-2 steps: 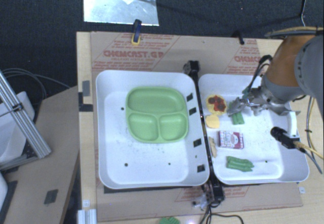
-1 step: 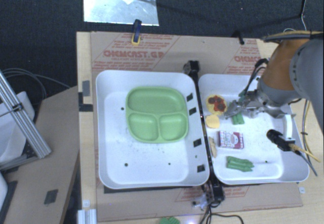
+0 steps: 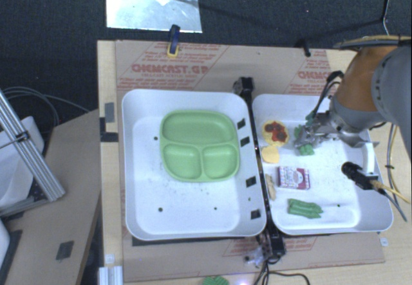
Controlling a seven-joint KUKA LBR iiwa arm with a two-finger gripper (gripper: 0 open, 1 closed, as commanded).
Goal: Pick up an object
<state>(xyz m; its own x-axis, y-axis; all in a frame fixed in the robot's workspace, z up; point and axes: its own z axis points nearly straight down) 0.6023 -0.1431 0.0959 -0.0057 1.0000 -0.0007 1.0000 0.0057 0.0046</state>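
Camera view: near end of the right bin [image 3: 376, 216] held a long green toy [image 3: 304, 208], then a red packet [image 3: 293, 177]. Farther back, the gripper [image 3: 308, 138] sat low at a small green piece [image 3: 306, 148], the likely target. Couldn't tell its open/closed state. Nothing lifted, so the pick was not yet done.

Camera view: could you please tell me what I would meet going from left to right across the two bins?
Green divided plate in the left bin → yellow piece → red and white packet, the last two both in the right bin.
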